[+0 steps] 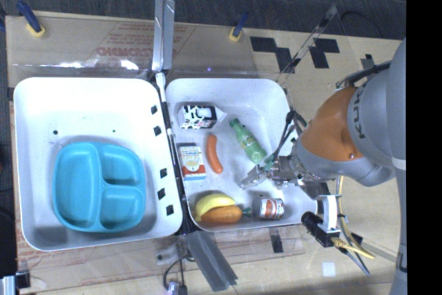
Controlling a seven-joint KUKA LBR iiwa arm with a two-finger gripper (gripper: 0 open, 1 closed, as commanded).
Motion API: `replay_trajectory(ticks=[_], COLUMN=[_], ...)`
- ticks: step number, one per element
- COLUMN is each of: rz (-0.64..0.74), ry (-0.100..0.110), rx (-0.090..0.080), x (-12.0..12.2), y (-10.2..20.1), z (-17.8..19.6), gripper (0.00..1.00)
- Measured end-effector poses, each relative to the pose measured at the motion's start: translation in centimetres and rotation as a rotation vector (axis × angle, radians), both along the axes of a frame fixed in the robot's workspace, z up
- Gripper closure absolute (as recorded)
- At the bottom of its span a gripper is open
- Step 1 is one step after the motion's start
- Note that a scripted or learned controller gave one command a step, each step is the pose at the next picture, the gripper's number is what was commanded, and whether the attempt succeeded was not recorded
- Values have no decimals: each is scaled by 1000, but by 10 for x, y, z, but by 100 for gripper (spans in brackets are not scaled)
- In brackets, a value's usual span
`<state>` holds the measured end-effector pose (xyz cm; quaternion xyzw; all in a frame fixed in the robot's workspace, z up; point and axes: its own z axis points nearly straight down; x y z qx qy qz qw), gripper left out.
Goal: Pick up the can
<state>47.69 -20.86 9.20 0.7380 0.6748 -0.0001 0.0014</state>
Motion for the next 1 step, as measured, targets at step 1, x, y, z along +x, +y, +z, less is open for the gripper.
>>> replay_trajectory(ticks=[1], rz=[-80], ry=[-4], rx=[-4], x=[0], y=[0], z=[0], gripper=[0])
